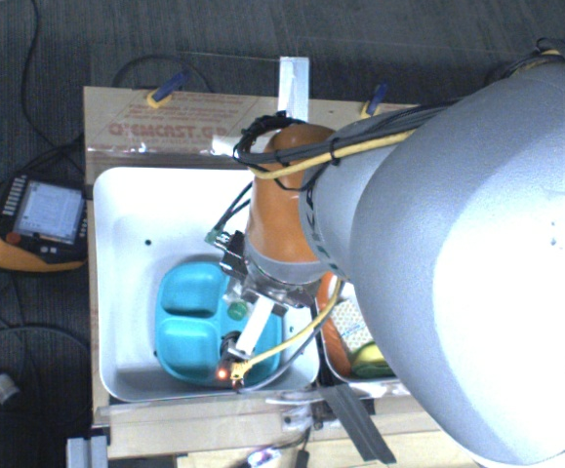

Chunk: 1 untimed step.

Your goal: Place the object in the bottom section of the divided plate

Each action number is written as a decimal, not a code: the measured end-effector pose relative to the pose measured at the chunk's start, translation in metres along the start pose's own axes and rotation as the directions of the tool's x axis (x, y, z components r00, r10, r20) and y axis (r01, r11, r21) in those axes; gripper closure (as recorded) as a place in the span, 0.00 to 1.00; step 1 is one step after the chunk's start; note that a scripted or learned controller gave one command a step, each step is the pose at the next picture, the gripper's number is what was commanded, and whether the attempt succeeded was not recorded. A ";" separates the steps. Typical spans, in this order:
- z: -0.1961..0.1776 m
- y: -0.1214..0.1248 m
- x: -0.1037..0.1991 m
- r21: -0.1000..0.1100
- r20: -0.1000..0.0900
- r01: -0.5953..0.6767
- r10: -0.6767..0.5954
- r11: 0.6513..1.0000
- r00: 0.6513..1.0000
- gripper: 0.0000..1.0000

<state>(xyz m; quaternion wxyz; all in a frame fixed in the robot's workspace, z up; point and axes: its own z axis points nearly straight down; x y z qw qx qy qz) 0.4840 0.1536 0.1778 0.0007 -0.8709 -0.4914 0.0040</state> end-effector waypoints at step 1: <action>0.000 0.000 0.000 0.000 0.000 0.000 0.000 1.000 1.000 0.00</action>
